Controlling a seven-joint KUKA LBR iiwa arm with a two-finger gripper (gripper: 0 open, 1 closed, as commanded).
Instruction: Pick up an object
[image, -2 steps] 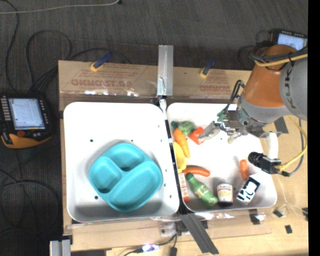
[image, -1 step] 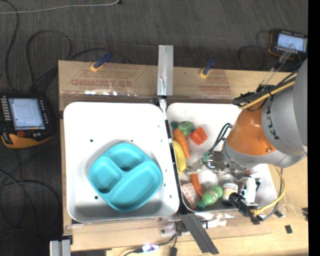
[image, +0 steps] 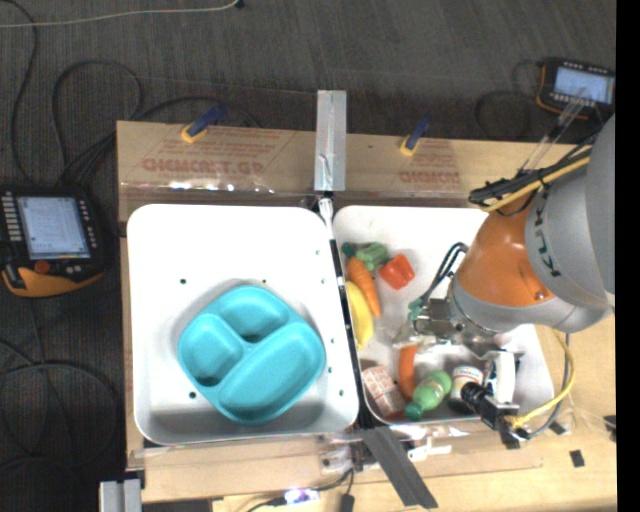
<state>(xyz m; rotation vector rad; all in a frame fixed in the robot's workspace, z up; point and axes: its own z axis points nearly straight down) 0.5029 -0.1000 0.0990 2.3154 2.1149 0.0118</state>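
Observation:
The right bin (image: 520, 222) holds several toy foods. Against its left wall lie an orange carrot (image: 363, 286) and a yellow banana (image: 360, 316), with a green vegetable (image: 371, 254) and a red pepper (image: 398, 271) just behind them. Near the front sit a small orange carrot (image: 407, 367), a green bottle (image: 431, 392), a round pink-brown piece (image: 380, 388) and a small jar (image: 467, 378). My gripper (image: 432, 322) hangs low over the middle of this bin, below the orange wrist band (image: 500, 272), just above the small carrot and right of the banana. Nothing visibly sits in it.
The left bin (image: 160, 240) carries a turquoise divided plate (image: 252, 350). A raised divider (image: 338, 290) separates the two bins. Cables and a black connector (image: 490, 405) trail over the right bin's front right corner. Cardboard (image: 230, 155) lines the bench behind.

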